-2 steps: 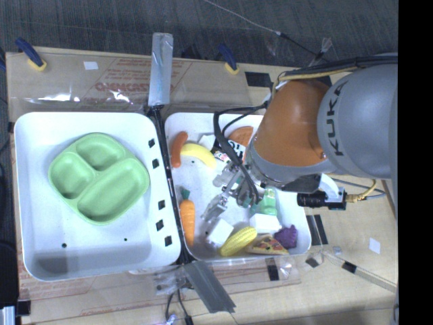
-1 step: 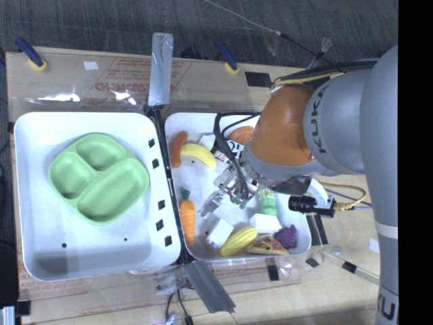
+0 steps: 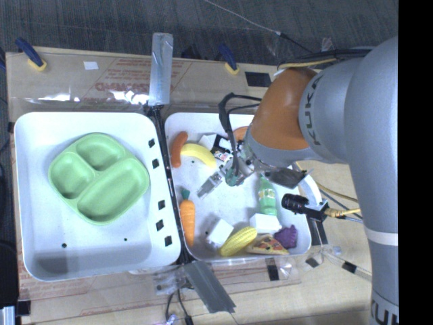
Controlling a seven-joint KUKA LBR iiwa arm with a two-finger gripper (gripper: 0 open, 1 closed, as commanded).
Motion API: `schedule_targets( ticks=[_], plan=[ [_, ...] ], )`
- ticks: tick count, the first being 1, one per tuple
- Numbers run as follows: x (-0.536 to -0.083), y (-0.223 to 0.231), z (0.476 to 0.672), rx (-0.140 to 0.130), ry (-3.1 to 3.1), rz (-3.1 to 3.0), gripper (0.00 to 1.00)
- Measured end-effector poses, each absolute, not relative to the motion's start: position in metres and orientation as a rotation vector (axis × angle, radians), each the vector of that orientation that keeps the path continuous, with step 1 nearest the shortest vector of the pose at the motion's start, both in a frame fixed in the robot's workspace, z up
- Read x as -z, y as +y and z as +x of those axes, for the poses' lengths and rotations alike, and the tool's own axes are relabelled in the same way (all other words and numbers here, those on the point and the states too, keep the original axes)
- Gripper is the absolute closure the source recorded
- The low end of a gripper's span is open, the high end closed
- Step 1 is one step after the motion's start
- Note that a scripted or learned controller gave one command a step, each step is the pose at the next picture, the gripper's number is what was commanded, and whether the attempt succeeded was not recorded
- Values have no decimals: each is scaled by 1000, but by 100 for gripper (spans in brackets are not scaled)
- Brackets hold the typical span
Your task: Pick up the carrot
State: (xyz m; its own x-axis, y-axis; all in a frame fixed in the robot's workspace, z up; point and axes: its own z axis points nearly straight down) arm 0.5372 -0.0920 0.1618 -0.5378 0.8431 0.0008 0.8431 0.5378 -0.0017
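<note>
Overhead view of the bench with two white bins side by side. The left bin (image 3: 40, 249) holds a green divided plate (image 3: 99, 176). The right bin (image 3: 177, 124) holds the clutter I work in: a banana (image 3: 197, 154), an orange sausage-shaped piece (image 3: 178, 149) near the upper left corner, a green bottle (image 3: 267, 198), a white block (image 3: 220, 232), a corn cob (image 3: 238, 240), a pizza slice (image 3: 269, 246), a purple bunch of grapes (image 3: 288, 235), and the carrot (image 3: 187, 221).

The carrot lies along the left wall of the right bin, low in that bin, its green top pointing up the picture, just left of the white block. It rests on the bin floor, touched by nothing of mine.

My arm (image 3: 352, 114) reaches in from the right, and my gripper (image 3: 215, 181) hangs over the middle of the right bin, below the banana and up and to the right of the carrot, near it but apart. Its fingers look spread narrowly with nothing between them, though the slant of the view leaves the gap hard to read.

As for progress, the pick is not yet made. By my judgement, what is left is to shift toward the left wall, line up with the carrot's long axis, descend, close and lift. The wall beside it may crowd one finger.
</note>
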Motion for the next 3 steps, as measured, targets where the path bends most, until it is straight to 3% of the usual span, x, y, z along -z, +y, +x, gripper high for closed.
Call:
schedule_targets(
  ticks=[1,2,3],
  plan=[
    [-192,-56,492,0,-2748,-1520,0],
    [-124,-104,565,-5,-2561,-1813,0],
    [-193,-43,477,1,-2856,-1306,0]
  ],
)
